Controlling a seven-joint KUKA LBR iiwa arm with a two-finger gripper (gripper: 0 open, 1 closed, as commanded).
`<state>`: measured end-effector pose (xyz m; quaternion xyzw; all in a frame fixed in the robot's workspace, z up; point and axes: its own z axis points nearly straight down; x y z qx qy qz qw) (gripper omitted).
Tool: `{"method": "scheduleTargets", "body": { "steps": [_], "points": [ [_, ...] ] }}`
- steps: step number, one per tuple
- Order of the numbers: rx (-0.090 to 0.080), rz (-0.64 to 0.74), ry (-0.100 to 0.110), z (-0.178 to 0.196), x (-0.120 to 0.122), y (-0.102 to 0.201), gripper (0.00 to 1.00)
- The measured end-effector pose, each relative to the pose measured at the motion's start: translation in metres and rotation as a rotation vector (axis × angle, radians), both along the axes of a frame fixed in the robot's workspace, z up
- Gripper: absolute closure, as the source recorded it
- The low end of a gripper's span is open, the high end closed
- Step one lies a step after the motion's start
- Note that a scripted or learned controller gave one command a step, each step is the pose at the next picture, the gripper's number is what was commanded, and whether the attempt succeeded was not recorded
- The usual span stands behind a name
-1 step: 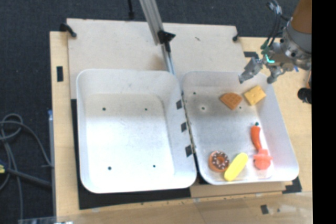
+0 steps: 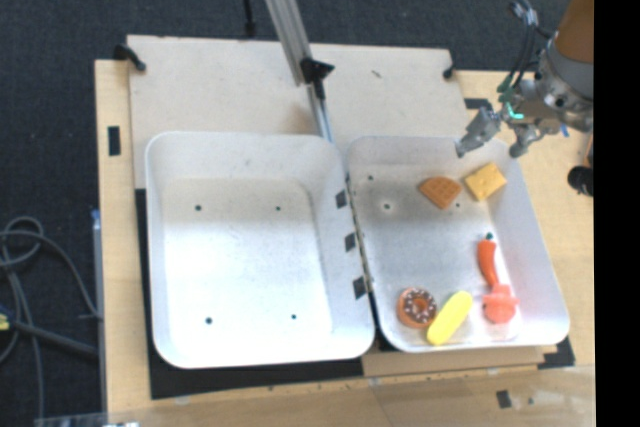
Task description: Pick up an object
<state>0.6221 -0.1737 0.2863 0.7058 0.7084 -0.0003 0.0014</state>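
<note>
Arm in from the right, hand raised and spread.
I see my hand (image 2: 495, 140) hanging at the upper right, its two fingers (image 2: 476, 136) angled down and to the left and parted with nothing between them; the grey wrist and orange band sit just behind.

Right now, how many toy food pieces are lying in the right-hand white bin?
5: brown cracker and tan square cracker at the far end; orange carrot along the right side; sprinkled doughnut and yellow banana nearest.
</note>
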Motion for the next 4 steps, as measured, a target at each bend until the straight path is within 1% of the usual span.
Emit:
{"method": "scheduleTargets", "body": {
  "steps": [1, 2, 3, 4],
  "points": [
    [0.001, -0.005, 0.007, -0.063, 0.0, -0.003, 0.0],
    [0.002, -0.008, 0.006, -0.114, -0.006, 0.004, 0.0],
    [0.001, -0.006, 0.006, -0.167, -0.014, -0.005, 0.0],
    [0.0, -0.011, -0.004, -0.152, -0.011, -0.006, 1.0]
  ]
}}
